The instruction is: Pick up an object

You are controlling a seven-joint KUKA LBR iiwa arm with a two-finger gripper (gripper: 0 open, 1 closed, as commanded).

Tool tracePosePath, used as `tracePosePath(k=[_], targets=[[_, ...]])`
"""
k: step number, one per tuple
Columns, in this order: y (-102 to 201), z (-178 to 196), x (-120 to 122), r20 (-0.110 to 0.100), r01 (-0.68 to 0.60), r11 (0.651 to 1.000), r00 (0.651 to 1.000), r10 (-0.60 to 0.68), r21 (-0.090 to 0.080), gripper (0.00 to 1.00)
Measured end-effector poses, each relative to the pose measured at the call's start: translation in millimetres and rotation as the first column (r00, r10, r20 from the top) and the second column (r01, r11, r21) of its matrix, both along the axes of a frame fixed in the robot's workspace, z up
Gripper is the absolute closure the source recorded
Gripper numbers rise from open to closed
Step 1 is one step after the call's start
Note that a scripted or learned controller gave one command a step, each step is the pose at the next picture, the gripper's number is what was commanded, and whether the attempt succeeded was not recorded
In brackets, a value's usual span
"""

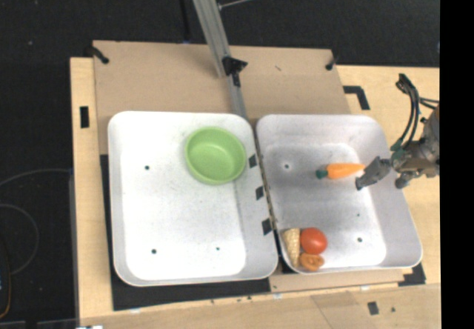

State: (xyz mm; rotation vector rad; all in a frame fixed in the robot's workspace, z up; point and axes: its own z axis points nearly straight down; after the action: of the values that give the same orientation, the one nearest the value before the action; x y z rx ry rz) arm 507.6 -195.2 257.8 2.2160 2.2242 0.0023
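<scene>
Carrot: small orange plastic carrot (344, 170), right-centre of frame in the right white bin (370, 131), long axis horizontal, green top pointing left.
Gripper: dark two-finger gripper (381, 174), right edge beside carrot, grip state unclear.

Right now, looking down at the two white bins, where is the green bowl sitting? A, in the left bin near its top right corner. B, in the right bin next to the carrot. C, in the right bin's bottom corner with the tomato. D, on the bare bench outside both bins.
A: the green bowl sits inside the left bin, toward its upper right corner, apart from the carrot.
</scene>
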Motion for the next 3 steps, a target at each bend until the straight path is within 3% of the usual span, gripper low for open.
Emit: tracePosePath(k=[1,3], targets=[[0,0,0,0.001,0.001,1.0,1.0,-0.001,0.0,0.0],[-4,-107,6,-0.005,0.005,1.0,1.0,-0.005,-0.001,0.0]])
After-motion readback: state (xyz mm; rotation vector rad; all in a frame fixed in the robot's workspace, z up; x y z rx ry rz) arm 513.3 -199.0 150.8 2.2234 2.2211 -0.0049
